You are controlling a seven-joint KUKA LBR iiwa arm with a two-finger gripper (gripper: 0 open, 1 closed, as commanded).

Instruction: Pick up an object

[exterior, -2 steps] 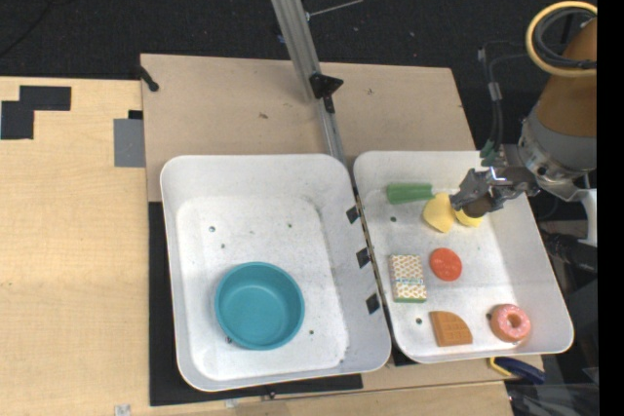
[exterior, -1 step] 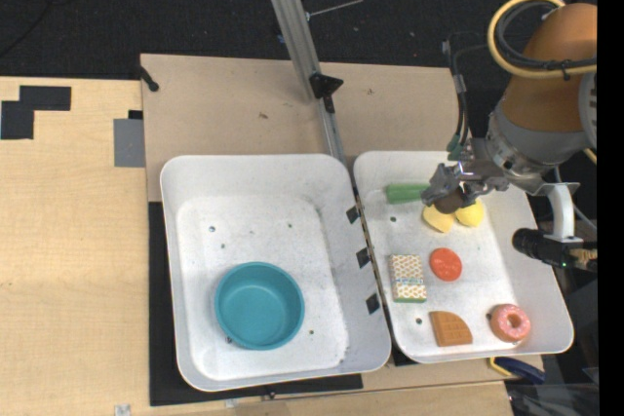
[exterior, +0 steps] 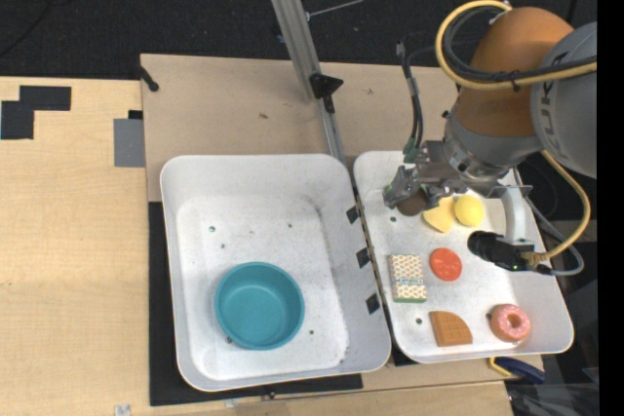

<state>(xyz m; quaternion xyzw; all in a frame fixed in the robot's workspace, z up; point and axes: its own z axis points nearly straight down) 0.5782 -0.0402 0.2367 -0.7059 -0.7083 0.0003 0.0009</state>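
The yellow toy (exterior: 456, 210) lies just right of my jaws (exterior: 408, 197), which hang low over the right bin (exterior: 556, 331), their spread I cannot tell

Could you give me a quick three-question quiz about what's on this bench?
1. True or false: the teal bowl sits in the left bin.
2. Which lies nearest the camera in the right bin: A) pink donut B) red disc C) yellow pieces?
3. Fill in: the gripper hovers over the ___ bin.

Key: 1 true; 2 A; 3 right.
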